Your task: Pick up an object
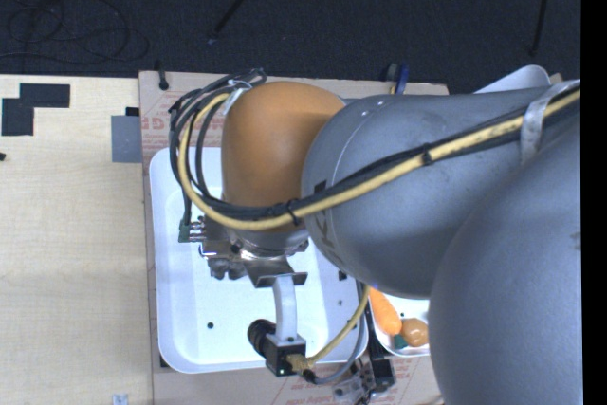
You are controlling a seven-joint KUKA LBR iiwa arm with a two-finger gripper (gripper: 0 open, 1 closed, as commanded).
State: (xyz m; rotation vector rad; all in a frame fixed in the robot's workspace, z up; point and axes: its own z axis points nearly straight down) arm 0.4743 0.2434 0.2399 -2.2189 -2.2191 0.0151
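Note:
My gripper (226,259) hangs low over the left white bin (185,322), mostly hidden beneath the orange wrist band and the grey arm. Nothing can be seen held at it. In a small visible corner of the right bin (394,348) lie an orange elongated object (382,306) and a rounded yellow-orange object (414,331), to the right of and below the gripper. The arm hides the rest of both bins.
The left bin's floor shows bare white at its left and front, with a few small dark dots. A pale wooden bench (66,251) lies to the left of the bins. The big grey arm spans the right half of the view.

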